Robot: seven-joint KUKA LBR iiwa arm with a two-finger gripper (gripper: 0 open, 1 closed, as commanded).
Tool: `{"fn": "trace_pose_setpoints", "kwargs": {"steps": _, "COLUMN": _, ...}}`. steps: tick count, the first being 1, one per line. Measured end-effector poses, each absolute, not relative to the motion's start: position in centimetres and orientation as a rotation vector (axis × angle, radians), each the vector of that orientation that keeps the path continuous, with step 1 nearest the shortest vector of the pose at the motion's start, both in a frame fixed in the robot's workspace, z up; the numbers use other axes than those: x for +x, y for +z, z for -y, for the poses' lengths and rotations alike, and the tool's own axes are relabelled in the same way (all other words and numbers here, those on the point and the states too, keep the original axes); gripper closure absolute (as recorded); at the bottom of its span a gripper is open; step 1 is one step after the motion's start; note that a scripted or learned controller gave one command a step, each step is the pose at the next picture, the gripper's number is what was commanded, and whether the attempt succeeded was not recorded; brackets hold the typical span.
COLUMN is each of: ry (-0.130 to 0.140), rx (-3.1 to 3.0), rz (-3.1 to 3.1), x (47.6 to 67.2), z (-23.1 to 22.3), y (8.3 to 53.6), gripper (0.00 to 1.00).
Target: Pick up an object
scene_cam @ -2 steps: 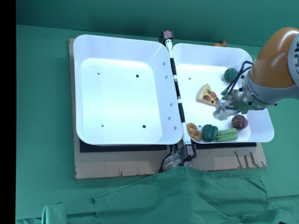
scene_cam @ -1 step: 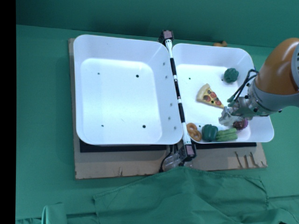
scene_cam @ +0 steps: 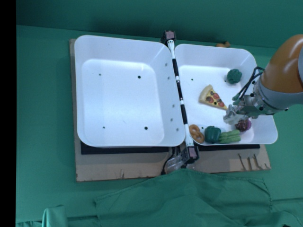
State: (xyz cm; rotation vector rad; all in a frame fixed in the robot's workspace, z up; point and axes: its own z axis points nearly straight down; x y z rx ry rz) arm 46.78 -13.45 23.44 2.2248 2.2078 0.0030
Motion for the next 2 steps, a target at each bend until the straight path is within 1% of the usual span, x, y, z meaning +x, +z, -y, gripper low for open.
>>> {"fn": "trace_pose_setpoints", "kwargs": {"steps": 1, "ry": 0.007, "rx": 2.217, "rz": -2.21, "x": 46.8, "z": 14.7, "y": 31.3, "gripper": 1.0}}
{"fn": "trace_pose_setpoints", "kwargs": {"steps": 2, "ry": 0.001, "rx": 2.22, "rz": -2.224, "x": 46.8, "z": 8.4, "y": 28.2, "gripper": 1.0}}
